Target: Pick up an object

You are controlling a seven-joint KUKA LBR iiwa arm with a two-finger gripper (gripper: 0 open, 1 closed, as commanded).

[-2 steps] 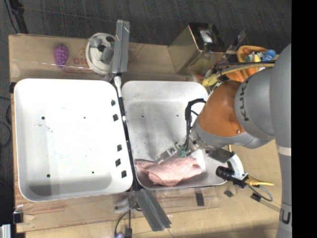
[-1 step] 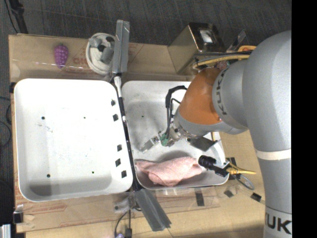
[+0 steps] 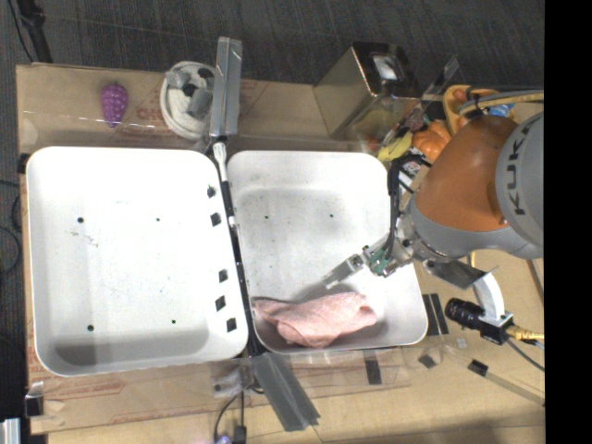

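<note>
A soft pink lump, like a crumpled cloth (image 3: 319, 318), lies against the front wall of the right bin (image 3: 305, 178). My gripper (image 3: 344, 270) hangs over the right half of that bin, just above and behind the lump's right end, pointing down and to the left. Nothing shows in its grasp. The grey arm with its orange band (image 3: 462, 183) reaches in over the bin's right rim.
The left bin (image 3: 120, 248) lies beside the right one, with a metal divider and black clips (image 3: 225, 248) between them. Behind the bins are a purple object (image 3: 114, 103), a white roll (image 3: 188, 96), a brown box (image 3: 365, 86) and cluttered cables (image 3: 421, 137).
</note>
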